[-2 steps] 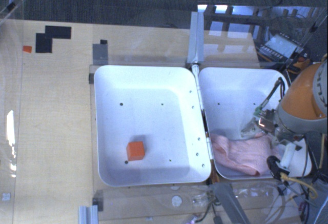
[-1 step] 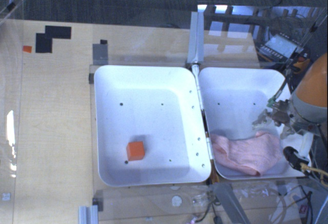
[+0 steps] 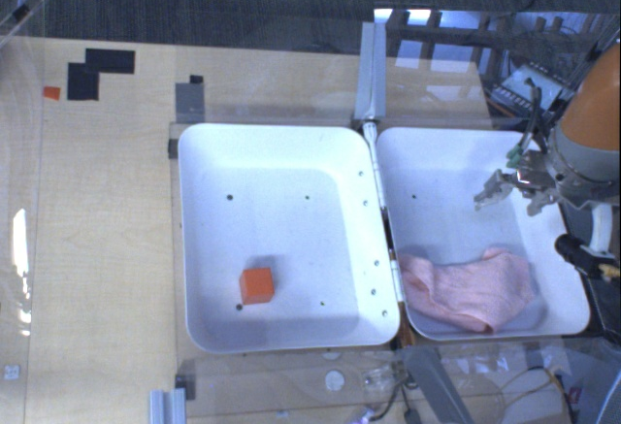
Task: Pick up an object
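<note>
Two white bins sit side by side on the bench (image 3: 97, 247). An orange block (image 3: 257, 285) lies in the left bin (image 3: 281, 160), toward its near-left corner. A crumpled pink cloth (image 3: 471, 288) rests in the right bin (image 3: 437, 170). Above that bin's right side hangs the end effector (image 3: 512, 191), fingers spread apart, gripping nothing, well clear of the cloth.

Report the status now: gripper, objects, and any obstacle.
Gripper above right bin, holding nothing. Pink cloth lies below it; orange block in left bin. No obstacle.
</note>
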`<action>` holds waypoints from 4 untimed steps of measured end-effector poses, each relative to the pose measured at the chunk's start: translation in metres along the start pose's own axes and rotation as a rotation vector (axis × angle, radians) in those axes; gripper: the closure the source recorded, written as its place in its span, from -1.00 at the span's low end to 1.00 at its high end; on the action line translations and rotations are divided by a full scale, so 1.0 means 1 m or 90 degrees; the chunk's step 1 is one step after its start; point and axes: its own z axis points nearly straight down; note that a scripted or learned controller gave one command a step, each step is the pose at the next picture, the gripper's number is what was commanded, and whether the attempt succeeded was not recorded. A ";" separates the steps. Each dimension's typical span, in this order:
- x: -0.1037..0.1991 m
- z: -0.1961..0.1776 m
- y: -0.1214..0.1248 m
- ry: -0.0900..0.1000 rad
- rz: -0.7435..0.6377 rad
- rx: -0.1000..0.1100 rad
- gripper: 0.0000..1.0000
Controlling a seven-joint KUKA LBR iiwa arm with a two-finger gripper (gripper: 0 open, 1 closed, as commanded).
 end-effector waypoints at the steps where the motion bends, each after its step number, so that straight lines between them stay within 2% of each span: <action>1: -0.026 0.071 -0.055 0.001 0.066 0.001 -1.00; 2: -0.025 0.060 -0.052 0.001 0.064 -0.004 1.00; 3: 0.007 0.032 -0.068 0.000 -0.073 0.001 1.00; 4: 0.007 0.032 -0.068 0.001 -0.073 0.001 -1.00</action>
